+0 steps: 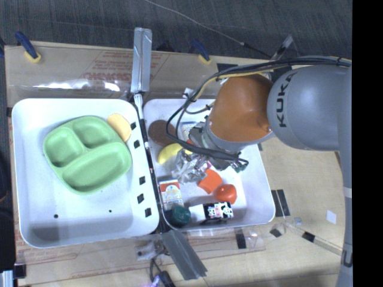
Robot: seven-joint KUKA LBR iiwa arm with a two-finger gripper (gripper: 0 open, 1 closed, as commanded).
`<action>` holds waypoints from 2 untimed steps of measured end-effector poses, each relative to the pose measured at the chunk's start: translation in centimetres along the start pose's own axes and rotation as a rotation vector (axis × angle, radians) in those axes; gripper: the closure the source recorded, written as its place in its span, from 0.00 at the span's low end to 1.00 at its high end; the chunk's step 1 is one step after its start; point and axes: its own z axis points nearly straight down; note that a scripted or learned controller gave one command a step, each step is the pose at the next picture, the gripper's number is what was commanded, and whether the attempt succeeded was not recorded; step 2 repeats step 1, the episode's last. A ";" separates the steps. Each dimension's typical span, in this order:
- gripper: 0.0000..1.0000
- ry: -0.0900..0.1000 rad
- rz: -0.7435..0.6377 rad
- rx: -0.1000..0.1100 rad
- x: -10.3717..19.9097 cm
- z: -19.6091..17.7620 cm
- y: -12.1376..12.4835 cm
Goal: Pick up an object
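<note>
In the right bin point(263, 184), nearest the front, sit a dark green object point(178, 215) and a black-and-white box point(218, 210), then a red ball point(225, 192) — likely light, smooth, best pinched across its middle — just beside the gripper point(190, 167), whose state I cannot tell.

Two white bins point(36, 220) sit side by side. The left one has a light green tray point(87, 151) and a yellow piece point(119, 125). The right one has orange toys point(216, 187), a dark green ball point(179, 216) and a black-and-white spotted box point(218, 210).
</note>
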 end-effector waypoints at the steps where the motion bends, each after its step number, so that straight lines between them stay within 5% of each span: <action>1: 1.00 -0.005 0.120 0.005 -7.7 -9.6 -0.3; 2: 1.00 -0.005 0.120 0.005 -7.7 -9.6 -0.3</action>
